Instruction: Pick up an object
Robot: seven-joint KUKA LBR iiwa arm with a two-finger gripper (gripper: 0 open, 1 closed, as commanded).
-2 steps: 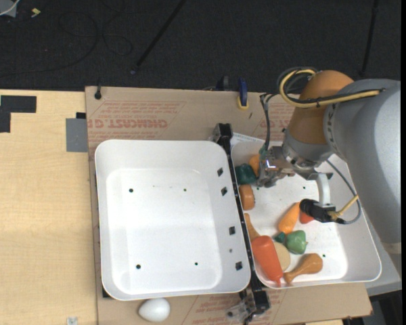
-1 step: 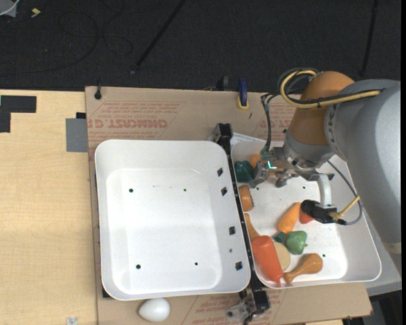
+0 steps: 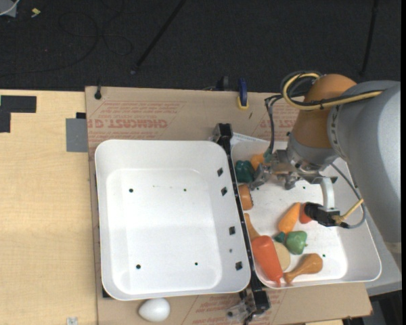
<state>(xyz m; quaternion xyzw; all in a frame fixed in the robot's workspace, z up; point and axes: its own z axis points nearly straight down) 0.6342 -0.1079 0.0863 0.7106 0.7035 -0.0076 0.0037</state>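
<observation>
Low over the right bin the hand hangs (grip state hard to tell), green toy just beside it, nothing lifted yet

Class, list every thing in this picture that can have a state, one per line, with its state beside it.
left bin: sitting flat on the bench
right bin: holding toy food
tool: low over the right bin's far end
red toy pepper: lying on its side
green toy: resting on the bin floor
white egg-shaped thing: outside the bins, on the bench
</observation>
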